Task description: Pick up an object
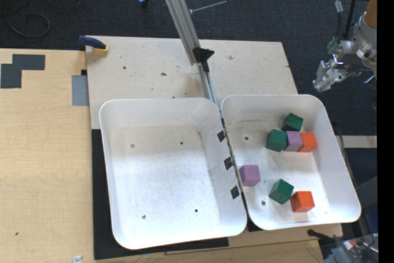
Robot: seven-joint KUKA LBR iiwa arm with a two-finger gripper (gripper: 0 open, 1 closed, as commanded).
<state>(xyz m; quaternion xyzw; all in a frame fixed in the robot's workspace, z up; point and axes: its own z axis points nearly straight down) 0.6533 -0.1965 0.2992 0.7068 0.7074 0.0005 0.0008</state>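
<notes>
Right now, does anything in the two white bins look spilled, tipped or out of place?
Nothing stands out. All seven small blocks sit inside the right white bin: a cluster of two green, one purple and one orange near the far side, a lone purple cube near the divider, and a green cube beside an orange cube. The gripper hovers outside the bin.

Both bins, the left [123, 132] and the right [326, 126], look like smooth white plastic with a faint sheen, speckled with dark marks. The desk [43, 151] at left is pale wood-grain board, matt; the far panel [246, 64] is paler and spotted. The slanting rail [178, 9] is ribbed bare metal. The blocks [277, 140] look matt. The claw [329, 76] is shiny metal.
</notes>
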